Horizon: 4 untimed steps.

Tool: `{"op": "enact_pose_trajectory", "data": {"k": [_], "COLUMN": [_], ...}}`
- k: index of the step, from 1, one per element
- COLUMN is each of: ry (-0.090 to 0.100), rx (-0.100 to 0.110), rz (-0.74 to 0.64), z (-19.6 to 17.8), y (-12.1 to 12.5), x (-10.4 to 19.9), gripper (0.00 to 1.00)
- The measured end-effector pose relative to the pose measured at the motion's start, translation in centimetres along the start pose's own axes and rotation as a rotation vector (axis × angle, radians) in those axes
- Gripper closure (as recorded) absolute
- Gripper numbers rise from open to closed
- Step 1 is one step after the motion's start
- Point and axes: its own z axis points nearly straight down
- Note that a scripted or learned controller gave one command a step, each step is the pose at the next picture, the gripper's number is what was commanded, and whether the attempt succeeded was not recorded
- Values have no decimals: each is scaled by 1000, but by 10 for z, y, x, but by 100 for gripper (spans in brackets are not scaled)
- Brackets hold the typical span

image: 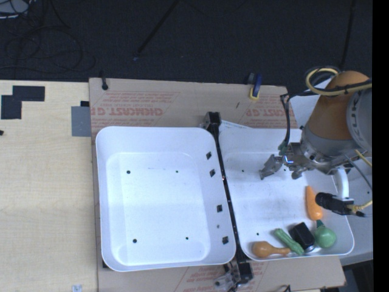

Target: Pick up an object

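My gripper [281,173] hangs over the upper middle of the right bin [255,224], open, with nothing between its fingers [267,170]. The objects lie in that bin's lower right corner, well below the gripper and to its right: an orange carrot-shaped piece [312,204], a green ball [326,236], a small black block [302,235], a green stick [287,240] and a yellow-orange pear-shaped piece [267,249]. The bin floor under the gripper is bare white.
The left bin [115,163] sits beside the right one, with a black divider strip [222,181] between them. Both rest on a cardboard sheet [158,105] on the wooden bench. The arm's orange band [334,111] rises above the right bin's far right.
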Motion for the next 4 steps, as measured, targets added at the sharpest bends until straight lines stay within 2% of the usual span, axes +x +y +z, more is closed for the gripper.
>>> {"op": "enact_pose_trajectory", "data": {"k": [1,2,3,4], "ry": [-8,-3,-4,-1], "rx": [-30,-25,-18,7], "rz": [1,-5,1,-1], "z": [-224,-342,-410,-187], "y": [26,31,51,45], "x": [2,83,95,161], "gripper": [0,0,0,0]}}
